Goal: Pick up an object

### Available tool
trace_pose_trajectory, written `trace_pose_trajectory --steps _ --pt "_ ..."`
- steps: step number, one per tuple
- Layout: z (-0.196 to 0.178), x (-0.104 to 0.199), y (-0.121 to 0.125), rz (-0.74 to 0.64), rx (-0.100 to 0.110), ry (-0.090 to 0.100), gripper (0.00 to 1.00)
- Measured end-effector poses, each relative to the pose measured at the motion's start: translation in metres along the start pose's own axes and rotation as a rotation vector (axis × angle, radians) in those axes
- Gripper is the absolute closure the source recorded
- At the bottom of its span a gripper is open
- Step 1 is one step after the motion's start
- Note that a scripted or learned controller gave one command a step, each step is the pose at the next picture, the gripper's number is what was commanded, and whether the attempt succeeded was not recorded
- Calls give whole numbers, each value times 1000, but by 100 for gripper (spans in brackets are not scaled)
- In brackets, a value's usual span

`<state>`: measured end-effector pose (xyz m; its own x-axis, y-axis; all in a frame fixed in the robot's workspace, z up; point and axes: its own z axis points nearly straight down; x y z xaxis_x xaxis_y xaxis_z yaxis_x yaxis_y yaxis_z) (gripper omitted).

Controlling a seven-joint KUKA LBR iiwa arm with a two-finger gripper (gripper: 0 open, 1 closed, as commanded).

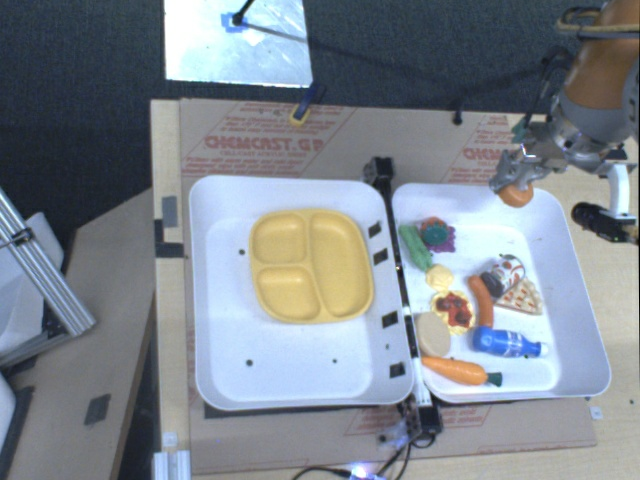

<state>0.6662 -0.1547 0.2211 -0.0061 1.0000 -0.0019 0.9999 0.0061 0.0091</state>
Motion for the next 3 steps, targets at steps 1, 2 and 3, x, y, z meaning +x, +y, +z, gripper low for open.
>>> trace_pose_trajectory --steps 1,2,3 --pt "-4 0 1 0 5 1 100" --pt "6 30 -40 -1 11 3 100" --pt "-9 57 -81 -1 10 3 100"
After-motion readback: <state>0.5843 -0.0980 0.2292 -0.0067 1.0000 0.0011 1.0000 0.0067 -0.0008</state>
